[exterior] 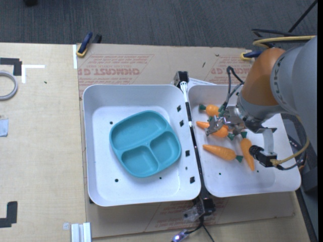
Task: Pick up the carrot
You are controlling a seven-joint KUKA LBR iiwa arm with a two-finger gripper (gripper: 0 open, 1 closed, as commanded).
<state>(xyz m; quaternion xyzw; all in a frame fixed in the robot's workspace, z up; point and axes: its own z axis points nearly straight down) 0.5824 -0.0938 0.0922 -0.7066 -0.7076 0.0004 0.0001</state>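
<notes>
Two white bins sit side by side on cardboard. Right bin (282, 183) holds several carrots; the gripper (220, 121) hangs near its left wall — one carrot (218, 131) directly at its tips. Finger spacing: cannot tell. Left bin (96, 180) holds a teal divided plate (145, 143).

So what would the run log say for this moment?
arm: over right bin | gripper: down among carrots | grasp: unconfirmed | tray: left bin

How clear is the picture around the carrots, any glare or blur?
Camera view: even light, no glare on the right bin; soft shadows under the carrots; the gripper is slightly blurred and small among them, so its grip is hard to read.
</notes>
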